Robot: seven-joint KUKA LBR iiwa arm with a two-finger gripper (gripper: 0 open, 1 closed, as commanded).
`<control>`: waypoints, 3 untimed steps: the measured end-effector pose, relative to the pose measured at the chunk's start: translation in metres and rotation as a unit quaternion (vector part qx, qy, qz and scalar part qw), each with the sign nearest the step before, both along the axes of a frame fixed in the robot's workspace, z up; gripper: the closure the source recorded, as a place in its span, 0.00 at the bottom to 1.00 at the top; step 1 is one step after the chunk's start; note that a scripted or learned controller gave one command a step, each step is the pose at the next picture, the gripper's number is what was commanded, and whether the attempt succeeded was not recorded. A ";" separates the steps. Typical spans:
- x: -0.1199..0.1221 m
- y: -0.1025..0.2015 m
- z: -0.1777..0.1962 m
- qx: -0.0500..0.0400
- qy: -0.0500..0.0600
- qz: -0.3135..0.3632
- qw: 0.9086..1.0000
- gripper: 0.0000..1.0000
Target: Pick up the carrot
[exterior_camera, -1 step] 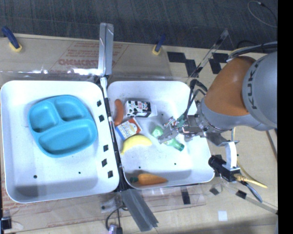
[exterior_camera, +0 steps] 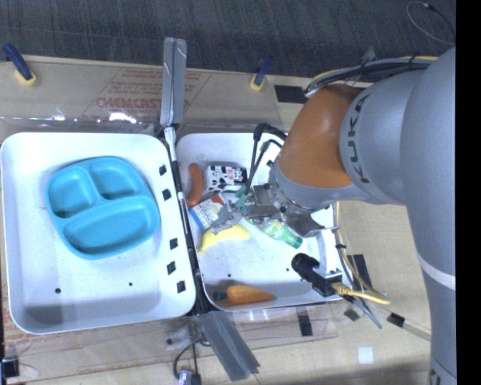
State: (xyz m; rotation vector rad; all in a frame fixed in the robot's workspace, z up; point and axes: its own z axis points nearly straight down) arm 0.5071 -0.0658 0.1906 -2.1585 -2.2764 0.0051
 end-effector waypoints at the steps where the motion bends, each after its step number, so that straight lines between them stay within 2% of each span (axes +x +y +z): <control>1: -0.031 -0.003 0.000 0.001 0.000 0.144 0.990 0.00; 2: -0.031 -0.034 -0.100 0.001 -0.001 0.198 0.980 0.00; 3: -0.030 0.002 0.001 0.000 -0.003 0.351 0.936 0.00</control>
